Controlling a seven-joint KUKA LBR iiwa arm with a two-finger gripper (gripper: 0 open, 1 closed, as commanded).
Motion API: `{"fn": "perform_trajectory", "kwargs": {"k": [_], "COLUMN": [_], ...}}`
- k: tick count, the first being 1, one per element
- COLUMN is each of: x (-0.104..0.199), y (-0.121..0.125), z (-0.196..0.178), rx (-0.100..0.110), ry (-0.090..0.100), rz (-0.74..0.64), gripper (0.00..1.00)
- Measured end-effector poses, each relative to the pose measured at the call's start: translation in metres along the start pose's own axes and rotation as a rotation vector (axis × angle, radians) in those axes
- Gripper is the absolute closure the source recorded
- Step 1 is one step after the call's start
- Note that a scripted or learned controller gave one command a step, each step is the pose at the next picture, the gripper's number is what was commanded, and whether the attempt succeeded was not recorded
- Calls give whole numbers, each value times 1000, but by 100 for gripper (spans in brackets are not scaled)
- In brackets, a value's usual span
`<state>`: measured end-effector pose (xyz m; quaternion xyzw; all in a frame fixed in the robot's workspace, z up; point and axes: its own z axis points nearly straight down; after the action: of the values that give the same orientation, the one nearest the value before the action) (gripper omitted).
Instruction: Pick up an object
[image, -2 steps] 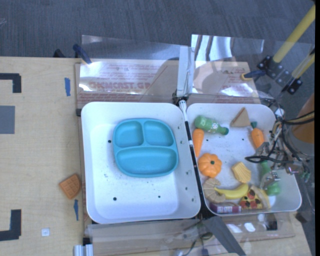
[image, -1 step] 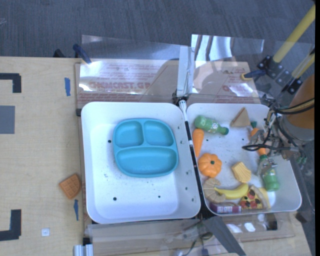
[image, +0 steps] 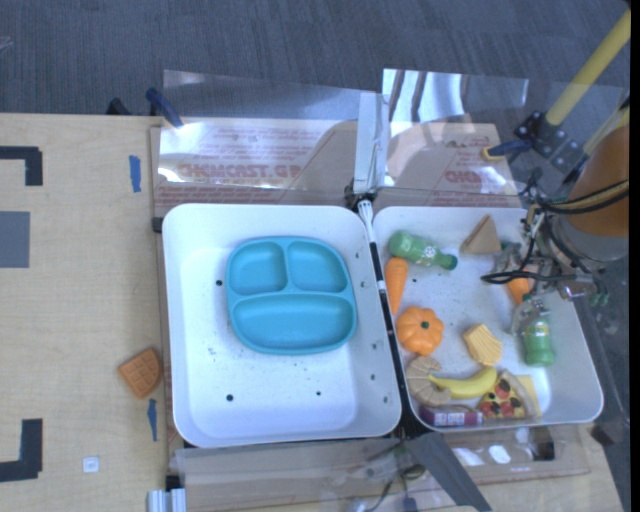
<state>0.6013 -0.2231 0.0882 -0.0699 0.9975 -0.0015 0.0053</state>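
Blue divided plate (image: 290, 296) sits alone in the left bin (image: 190, 330). Right bin (image: 580, 390) is packed: carrot (image: 395, 284), pumpkin (image: 420, 331), banana (image: 466, 383). Claw (image: 533, 300) hangs at that bin's right edge, right above a green bottle (image: 538, 342); can't tell if it's gripping anything.

Left bin (image: 190, 300): blue divided plate (image: 290, 295) fills the middle; bare floor runs along the front and left.
Right bin (image: 585, 395): crowded along the front by banana (image: 470, 382), pizza slice (image: 505, 397) and cheese cube (image: 483, 344).
Right bin, left wall: carrot (image: 396, 283), pumpkin (image: 420, 330) and green bottle (image: 421, 251) line it.
Right bin, centre: a small bare patch between the pumpkin and the arm (image: 590, 190).
Right edge: arm and cables overhang it.
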Motion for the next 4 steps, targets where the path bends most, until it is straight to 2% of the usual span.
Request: {"fn": "perform_trajectory", "kwargs": {"k": [1,2,3,4], "x": [-5,-4,-21,-25], "y": [0,0,-3,-3], "z": [-15,-14,1,-15], "rx": [7,6,-1,4], "ry": [-15,-13,0,-16], "rz": [-1,-2,52,52], "gripper": [100,0,0,100]}}
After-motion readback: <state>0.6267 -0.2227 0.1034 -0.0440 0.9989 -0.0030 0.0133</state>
